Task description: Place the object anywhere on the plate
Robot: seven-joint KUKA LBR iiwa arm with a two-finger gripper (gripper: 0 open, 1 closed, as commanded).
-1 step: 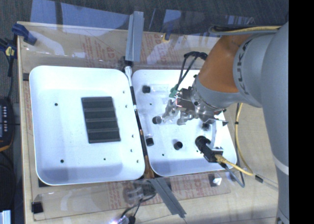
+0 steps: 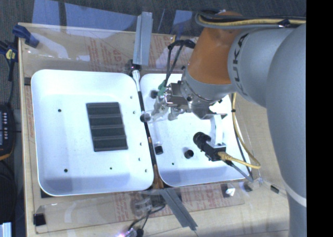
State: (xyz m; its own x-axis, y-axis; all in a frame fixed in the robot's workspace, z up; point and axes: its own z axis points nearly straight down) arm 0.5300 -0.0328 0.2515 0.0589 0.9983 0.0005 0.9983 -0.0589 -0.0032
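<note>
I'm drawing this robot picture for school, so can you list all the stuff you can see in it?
white bins: two, white, side by side on the bench.
ridged plate: one, dark grey, lying flat in the middle of the left bin.
small black piece: one, black, on the floor of the right bin, near its front.
blue clamp: one, blue, at the bench's far left corner.
yellow cable: one, yellow, curving over the right bin's front right corner.
arm: one, grey with an orange band, reaching in from the right.
tool: one, metal, over the right bin's left side.
</note>
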